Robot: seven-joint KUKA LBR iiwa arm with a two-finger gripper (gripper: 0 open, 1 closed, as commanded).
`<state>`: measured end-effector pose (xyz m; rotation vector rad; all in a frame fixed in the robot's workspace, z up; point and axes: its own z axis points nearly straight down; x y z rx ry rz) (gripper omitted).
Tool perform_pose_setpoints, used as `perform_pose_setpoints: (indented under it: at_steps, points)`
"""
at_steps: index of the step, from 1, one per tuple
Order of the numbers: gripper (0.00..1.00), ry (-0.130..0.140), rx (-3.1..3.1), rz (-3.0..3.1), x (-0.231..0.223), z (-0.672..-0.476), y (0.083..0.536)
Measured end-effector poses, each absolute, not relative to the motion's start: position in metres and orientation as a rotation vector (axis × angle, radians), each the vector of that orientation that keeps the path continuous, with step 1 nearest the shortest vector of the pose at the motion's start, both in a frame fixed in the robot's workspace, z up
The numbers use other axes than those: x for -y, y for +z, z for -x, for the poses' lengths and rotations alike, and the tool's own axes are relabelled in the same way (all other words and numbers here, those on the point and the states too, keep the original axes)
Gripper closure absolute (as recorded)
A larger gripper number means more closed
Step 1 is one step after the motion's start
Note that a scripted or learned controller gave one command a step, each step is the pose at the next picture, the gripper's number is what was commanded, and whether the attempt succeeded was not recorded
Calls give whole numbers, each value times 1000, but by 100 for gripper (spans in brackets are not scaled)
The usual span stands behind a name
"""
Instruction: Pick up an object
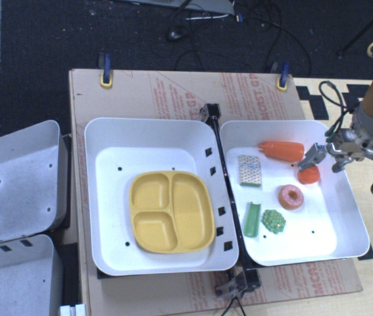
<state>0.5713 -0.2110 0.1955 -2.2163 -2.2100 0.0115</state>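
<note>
My gripper (327,159) hovers over the right bin's (344,242) far right side, its two fingers spread apart and open with nothing between them. A small red object (309,175) lies on the bin floor just below the left fingertip (314,155). An orange carrot-shaped piece (281,150) lies to the gripper's left. Further left sits a patterned rectangular block (249,170). A pink ring doughnut (291,197), a green knobbly piece (273,221) and a green stick (252,219) lie toward the bin's front.
The left bin (107,176) holds a yellow divided plate (172,211). A black divider (224,189) runs between the bins. Two more white trays (15,176) sit off the bench at the left. Clamps (106,71) hold the board's back edge.
</note>
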Motion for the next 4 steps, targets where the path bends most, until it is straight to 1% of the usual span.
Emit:
perform_pose_setpoints:
  at_steps: [1, 2, 3, 4]
  points:
    - [0, 0, 2223, 2221, 210, -575, 203]
    - [0, 5, 2218, 2217, 206, -576, 140]
    - [0, 4, 2218, 2219, 205, -574, 89]
    - [100, -1, 2224, 2223, 205, -576, 103]
